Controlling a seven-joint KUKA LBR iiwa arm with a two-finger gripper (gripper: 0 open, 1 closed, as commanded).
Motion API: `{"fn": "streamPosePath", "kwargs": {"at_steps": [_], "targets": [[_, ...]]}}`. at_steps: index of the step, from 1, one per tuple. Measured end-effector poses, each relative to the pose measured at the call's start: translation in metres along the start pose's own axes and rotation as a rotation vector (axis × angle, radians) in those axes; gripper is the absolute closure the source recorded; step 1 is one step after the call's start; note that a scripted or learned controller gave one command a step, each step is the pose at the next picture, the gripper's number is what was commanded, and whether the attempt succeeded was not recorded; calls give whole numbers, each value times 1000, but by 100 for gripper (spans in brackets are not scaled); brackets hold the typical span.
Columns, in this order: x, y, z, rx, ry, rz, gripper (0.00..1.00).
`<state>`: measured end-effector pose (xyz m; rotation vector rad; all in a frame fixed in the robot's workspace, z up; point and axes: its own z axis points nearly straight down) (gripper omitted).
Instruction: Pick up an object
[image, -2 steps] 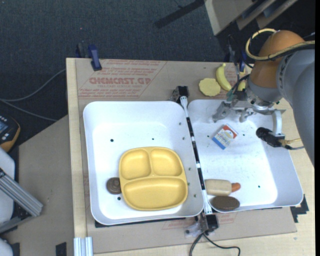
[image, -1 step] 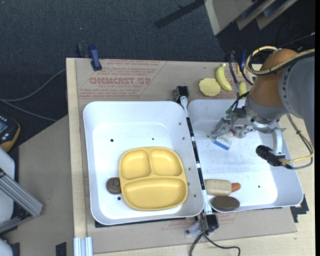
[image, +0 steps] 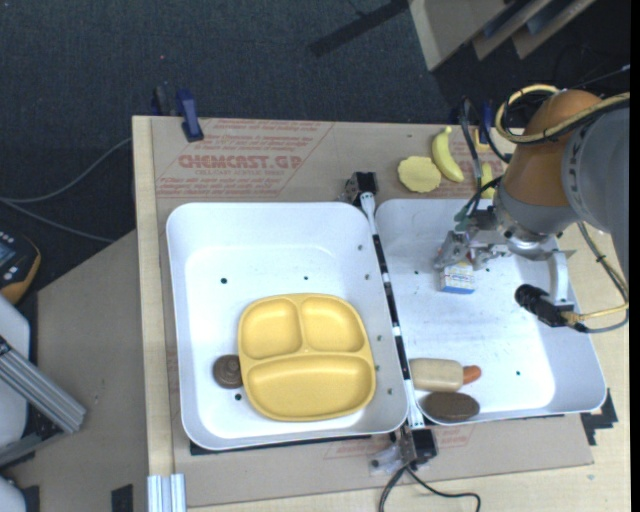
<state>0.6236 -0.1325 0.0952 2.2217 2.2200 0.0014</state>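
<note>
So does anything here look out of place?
Yes: a toy banana and a yellow lump lie on the bench outside both bins, behind the right bin. Everything else sits inside the bins.

Two bins sit side by side on the table (image: 160, 300). In the left bin (image: 200, 250) a divided plate (image: 303, 355) lies near the front, a small disc (image: 228, 372) touching its left. The right bin (image: 560, 370) holds a small box (image: 459, 280) toward the back and two pieces of toy food (image: 445, 388) at its front-left corner
</note>
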Motion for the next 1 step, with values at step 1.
{"fn": "streamPosePath", "kwargs": {"at_steps": [1], "targets": [[66, -12, -96, -9, 0, -8, 100]]}}
